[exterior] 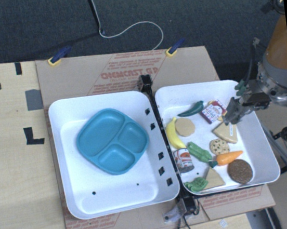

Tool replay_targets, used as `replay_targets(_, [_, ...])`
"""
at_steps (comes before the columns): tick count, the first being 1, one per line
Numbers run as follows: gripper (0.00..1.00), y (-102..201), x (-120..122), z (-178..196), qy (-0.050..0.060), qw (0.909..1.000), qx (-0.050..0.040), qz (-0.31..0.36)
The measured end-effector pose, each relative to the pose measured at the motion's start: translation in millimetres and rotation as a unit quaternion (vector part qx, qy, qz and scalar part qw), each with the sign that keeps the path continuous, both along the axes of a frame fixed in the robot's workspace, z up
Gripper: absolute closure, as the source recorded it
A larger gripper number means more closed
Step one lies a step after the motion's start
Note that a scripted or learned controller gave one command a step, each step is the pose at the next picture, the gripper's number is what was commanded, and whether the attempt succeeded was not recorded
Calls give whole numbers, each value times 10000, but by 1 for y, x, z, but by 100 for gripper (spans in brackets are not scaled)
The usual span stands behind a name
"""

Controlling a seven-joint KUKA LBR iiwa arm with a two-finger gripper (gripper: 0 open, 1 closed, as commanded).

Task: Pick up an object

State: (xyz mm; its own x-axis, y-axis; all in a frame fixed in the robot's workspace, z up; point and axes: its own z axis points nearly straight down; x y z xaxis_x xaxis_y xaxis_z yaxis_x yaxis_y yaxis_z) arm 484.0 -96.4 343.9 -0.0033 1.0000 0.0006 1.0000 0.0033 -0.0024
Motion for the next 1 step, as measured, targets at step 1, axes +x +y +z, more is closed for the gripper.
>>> replay_targets(1, [100,110,-1,-21,10,10000,13,46])
